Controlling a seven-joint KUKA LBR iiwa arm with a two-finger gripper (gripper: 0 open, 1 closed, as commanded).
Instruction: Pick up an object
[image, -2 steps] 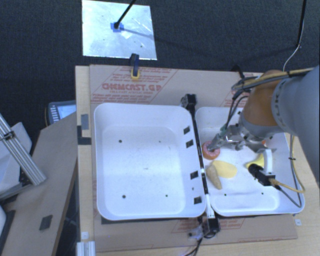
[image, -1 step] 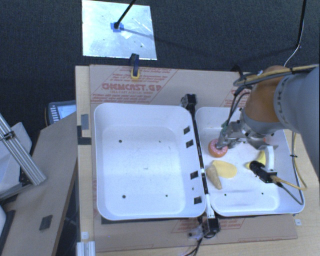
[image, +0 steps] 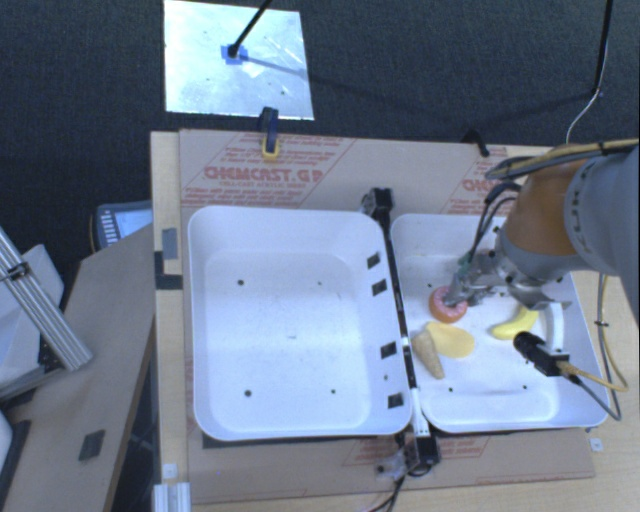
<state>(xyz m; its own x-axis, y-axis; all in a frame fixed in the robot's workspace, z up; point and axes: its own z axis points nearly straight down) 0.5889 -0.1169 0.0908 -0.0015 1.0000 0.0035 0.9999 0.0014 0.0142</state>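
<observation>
The gripper (image: 462, 292) is positioned in the right bin (image: 480, 405), directly above or against the pink ring (image: 447, 305), which lies at roughly 9 o'clock from that bin's centre; whether the gripper is apart, together or clamped on anything cannot be told, because the wrist blocks the tips. The ring appears to be a small, light, probably rigid toy with a smooth surface that may slip, so grasp across one side of its band. The yellow piece (image: 453, 341) lies at 6 o'clock from the ring and the banana (image: 515, 323) at 3 o'clock.
</observation>
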